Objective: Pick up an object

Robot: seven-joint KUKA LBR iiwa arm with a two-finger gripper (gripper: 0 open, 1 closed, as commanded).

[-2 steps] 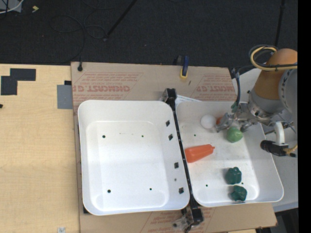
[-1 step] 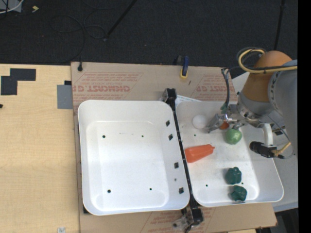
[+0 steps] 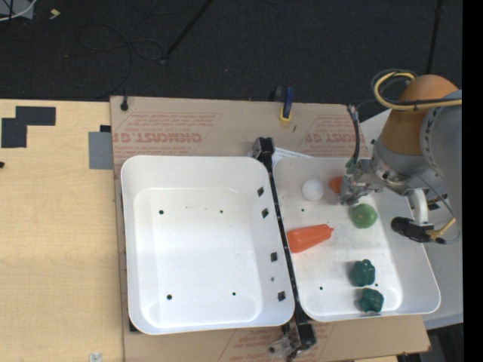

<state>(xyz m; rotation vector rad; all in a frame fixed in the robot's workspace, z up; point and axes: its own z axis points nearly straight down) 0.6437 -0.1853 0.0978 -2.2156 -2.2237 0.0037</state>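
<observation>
- Nearest to us, at the front of the right bin (image 3: 423,300), two dark green pieces (image 3: 363,272) lie close together, one just behind the other (image 3: 370,300).
- Further back in that bin we see an orange carrot-shaped piece (image 3: 309,237) lying by the divider, a white ball (image 3: 312,190), a light green ball (image 3: 364,216), and a small orange piece (image 3: 336,184) partly hidden behind the tool.
- We find the tool (image 3: 352,192) low over the back of the right bin, between the white ball and the light green ball, just beside the small orange piece.
- We cannot tell how its jaws stand, and we see nothing clearly caught in it.
- We judge the step in hand to be the descent toward a pick, with no object secured yet.
- We think the next move calls for settling on one target, likely the small orange piece or the light green ball, centring over it, then closing and lifting straight up.
- We note the left bin (image 3: 151,308) sits alongside on the worktop (image 3: 45,225), well apart from the action.
</observation>
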